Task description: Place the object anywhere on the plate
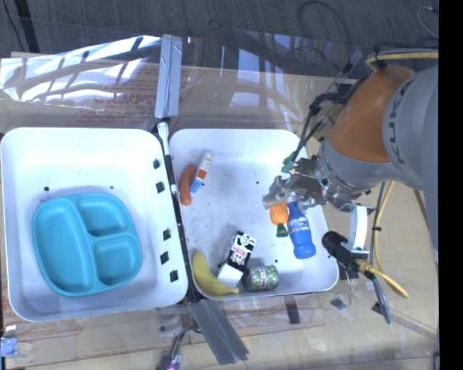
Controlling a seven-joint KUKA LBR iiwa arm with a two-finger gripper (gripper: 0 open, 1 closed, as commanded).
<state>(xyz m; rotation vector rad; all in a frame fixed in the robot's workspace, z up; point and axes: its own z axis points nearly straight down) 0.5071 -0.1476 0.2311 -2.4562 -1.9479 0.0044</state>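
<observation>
Banana (204, 276): lies at the near edge of the right bin (231, 141), against the front wall, curved, yellow.
Green can (261, 277): on its side just right of the banana, close to the same front wall.
Black-and-white carton (239, 251): a small cow-patterned box, tilted, just behind the banana and the can, touching or nearly touching both.
Blue bottle (300, 236): lies toward the right side of the right bin, its white-capped end pointing up toward the gripper.
Orange object (279, 213): a small rounded orange piece with a green bit below it, right beside the bottle's top and directly under the gripper.
Gripper (284, 199): low over the right bin, at the orange object; whether the fingers are spread or pinching cannot be told from this angle.
Arm (386, 129): grey with an orange band, reaching in from the right over the bin's far right corner.
Orange sausage shape (186, 184): lies at the left side of the right bin, near the divider.
White tube (201, 169): slanted just right of the sausage shape, touching it.
Plate (87, 241): light blue, three compartments, sits in the left bin (31, 149), well apart from the gripper.
</observation>
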